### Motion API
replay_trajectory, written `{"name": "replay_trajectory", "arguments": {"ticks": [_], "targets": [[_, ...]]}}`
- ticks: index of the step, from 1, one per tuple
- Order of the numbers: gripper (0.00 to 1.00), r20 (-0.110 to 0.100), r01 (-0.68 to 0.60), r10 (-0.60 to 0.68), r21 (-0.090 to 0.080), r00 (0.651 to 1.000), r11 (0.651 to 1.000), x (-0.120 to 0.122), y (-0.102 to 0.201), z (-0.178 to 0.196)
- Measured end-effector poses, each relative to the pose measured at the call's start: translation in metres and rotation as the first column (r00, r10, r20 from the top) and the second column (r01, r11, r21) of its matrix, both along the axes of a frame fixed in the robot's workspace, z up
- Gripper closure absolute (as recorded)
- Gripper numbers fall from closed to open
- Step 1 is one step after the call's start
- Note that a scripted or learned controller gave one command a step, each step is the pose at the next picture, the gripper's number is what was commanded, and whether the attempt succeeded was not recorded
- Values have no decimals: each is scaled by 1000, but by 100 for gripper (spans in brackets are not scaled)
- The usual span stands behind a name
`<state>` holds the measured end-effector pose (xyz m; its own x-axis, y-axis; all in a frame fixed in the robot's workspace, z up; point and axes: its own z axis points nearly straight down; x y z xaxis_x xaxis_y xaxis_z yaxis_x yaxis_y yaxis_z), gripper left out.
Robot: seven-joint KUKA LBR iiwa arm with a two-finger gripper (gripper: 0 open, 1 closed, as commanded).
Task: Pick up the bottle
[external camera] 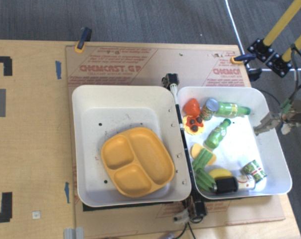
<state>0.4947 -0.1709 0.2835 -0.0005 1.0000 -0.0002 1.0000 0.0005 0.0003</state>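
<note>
The right white bin (276, 151) holds two green bottles. One green bottle (232, 109) lies on its side near the far wall. The other green bottle (217, 134) lies slanted in the middle, cap toward the far right. A white bottle with a black cap (229, 184) lies by the near wall. My gripper (265, 126) sits at the bin's right rim, a grey part pointing down and left, about a hand's width right of the slanted green bottle. Nothing shows between its fingers.
The right bin also has a red toy (191, 107), a small blue-lidded jar (209, 109), a green can (253, 171), a yellow piece (220, 173) and green vegetables (203, 158). A yellow divided plate (136, 161) lies in the left bin (90, 108).
</note>
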Motion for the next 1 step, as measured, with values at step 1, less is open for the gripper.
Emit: {"name": "replay_trajectory", "arguments": {"ticks": [1], "targets": [[0,-3,208,-208,1,978,978,-10,18,-98]]}}
